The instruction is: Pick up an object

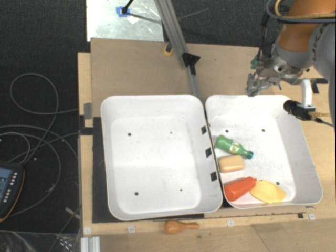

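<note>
Up by the far edge of the right bin hangs my gripper. It is too small and dark for me to tell how it is set. I see nothing in it. Toys lie at the near left side of that bin: a green bottle, a tan block just below it, a red toy, and a yellow toy touching the red one. Beside it sits the left bin.

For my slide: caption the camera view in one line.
Grey arm's gripper hovers above right white bin holding green bottle.
</note>
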